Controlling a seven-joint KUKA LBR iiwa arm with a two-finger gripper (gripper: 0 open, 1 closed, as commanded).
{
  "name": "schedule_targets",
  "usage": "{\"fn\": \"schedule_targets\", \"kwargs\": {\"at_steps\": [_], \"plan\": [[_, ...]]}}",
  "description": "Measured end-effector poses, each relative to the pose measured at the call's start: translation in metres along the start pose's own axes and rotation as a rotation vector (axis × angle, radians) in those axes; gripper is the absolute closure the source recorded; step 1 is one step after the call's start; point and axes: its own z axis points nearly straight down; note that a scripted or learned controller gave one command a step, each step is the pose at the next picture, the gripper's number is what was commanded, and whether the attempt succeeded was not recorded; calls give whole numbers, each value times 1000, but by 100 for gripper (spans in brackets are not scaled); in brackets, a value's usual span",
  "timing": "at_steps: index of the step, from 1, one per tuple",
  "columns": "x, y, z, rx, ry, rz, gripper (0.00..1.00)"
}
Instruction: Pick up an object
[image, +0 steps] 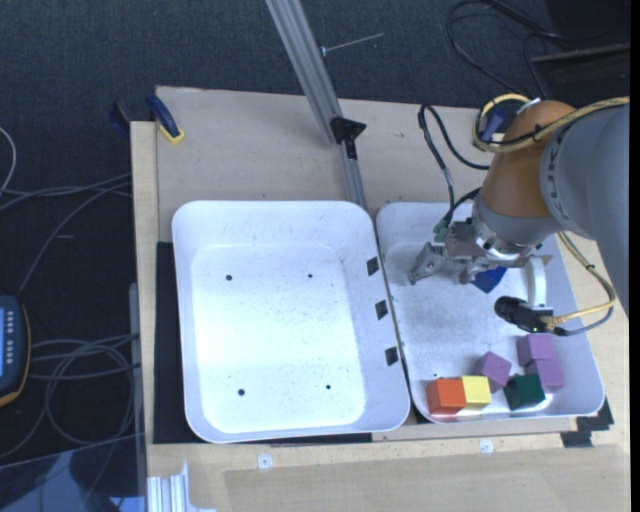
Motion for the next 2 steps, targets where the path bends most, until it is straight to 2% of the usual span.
{"fn": "schedule_targets", "kwargs": {"at_steps": [1,2], "plan": [[0,2,-14,-8,0,-1,100],[0,11,-76,-15,-3,-1,100]]}}
